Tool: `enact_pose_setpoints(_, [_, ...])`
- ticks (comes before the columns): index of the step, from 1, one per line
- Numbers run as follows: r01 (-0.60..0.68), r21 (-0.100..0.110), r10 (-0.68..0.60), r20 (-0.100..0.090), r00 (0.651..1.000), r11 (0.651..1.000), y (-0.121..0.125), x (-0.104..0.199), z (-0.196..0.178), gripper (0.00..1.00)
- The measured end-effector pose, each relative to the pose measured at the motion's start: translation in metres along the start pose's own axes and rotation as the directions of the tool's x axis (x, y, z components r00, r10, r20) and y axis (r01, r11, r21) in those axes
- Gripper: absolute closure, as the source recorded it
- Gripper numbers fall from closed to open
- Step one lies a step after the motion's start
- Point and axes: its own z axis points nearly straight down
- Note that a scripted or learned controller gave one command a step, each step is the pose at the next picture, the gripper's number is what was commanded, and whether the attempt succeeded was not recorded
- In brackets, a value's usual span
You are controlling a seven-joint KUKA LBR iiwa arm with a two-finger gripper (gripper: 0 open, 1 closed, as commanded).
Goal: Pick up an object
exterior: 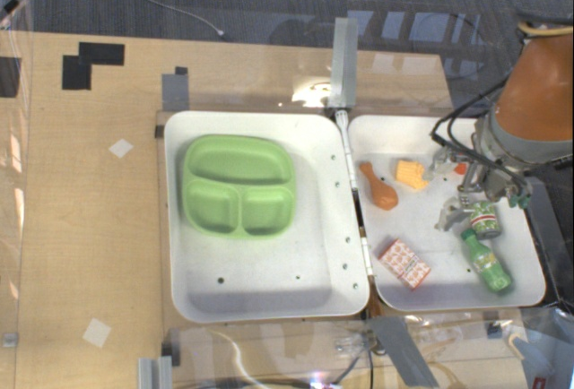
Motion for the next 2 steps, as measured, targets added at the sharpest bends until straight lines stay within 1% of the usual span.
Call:
enact_pose_setpoints(1, [-0.161, -0.001, 0.161, 0.001, 0.987, 0.987, 0.032, -0.025, 0.097, 0.0])
enact_pose_setpoints(2, [-0.155, -0.001, 0.155, 0.01, 0.988, 0.988, 0.034, -0.028, 0.084, 1.0])
